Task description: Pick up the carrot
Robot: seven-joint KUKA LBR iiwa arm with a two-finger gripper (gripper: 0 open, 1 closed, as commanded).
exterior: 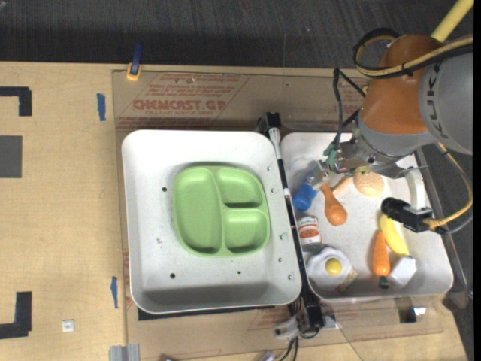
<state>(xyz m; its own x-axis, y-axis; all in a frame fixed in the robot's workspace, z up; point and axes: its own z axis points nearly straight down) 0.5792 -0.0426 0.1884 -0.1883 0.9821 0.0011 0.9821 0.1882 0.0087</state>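
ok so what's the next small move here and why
Probably shift the gripper down and right in the view, stopping above the carrot. It hangs at the far left of the right bin, over an orange drumstick-like toy, while the carrot lies apart from it, beside the banana.

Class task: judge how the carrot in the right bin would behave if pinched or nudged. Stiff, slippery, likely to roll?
The carrot looks like smooth moulded plastic, so probably stiff and light. Its glossy, tapered body may slip from a pinch. Being rounded, it could roll, though the banana beside it might check that.
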